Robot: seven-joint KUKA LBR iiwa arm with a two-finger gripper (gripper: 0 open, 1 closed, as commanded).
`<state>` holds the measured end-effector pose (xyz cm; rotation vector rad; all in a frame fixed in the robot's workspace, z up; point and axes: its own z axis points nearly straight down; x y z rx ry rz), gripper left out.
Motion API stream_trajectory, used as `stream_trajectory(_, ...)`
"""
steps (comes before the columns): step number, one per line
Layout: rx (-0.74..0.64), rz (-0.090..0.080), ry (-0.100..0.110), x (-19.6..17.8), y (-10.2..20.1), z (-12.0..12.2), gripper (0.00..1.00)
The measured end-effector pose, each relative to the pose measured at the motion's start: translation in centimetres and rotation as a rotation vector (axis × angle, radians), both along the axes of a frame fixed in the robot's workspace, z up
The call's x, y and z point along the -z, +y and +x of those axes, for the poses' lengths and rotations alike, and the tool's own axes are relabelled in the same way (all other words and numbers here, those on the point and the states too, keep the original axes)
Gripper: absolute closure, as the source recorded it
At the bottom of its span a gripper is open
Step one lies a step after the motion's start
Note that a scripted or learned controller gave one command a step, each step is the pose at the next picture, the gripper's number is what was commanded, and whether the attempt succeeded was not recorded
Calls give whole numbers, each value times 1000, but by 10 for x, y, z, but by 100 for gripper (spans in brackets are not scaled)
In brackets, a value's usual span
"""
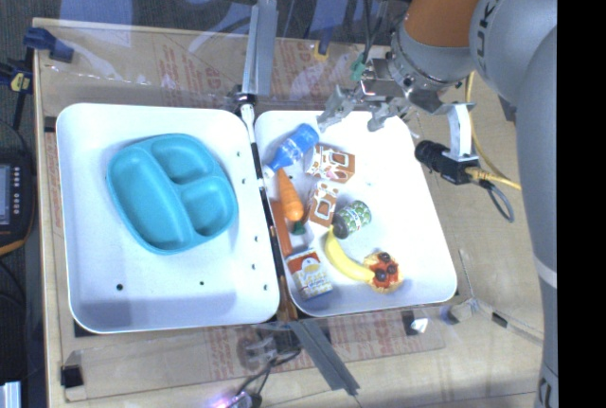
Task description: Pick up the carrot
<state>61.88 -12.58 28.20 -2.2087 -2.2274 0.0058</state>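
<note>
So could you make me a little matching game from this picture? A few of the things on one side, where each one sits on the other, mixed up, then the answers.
Things:
1. carrot
2. blue divided plate
3. banana
4. tool

Places:
A. lying in the left bin
B. above the far edge of the right bin
C. along the right bin's left wall, tip pointing away from the camera
D. near the right bin's front edge, beside a small cluster of red berries

Pairs: 1-C, 2-A, 3-D, 4-B
</note>
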Motion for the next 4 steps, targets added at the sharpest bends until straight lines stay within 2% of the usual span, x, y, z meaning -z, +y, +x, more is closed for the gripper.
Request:
stream_trajectory(1,-137,0,-2,171,13,-23,0)
stream_trajectory(2,-141,-2,-1,161,12,-23,100)
stream_trajectory(3,-141,-2,-1,161,12,-23,0)
stream_trajectory(4,-148,-4,0,151,12,-22,100)
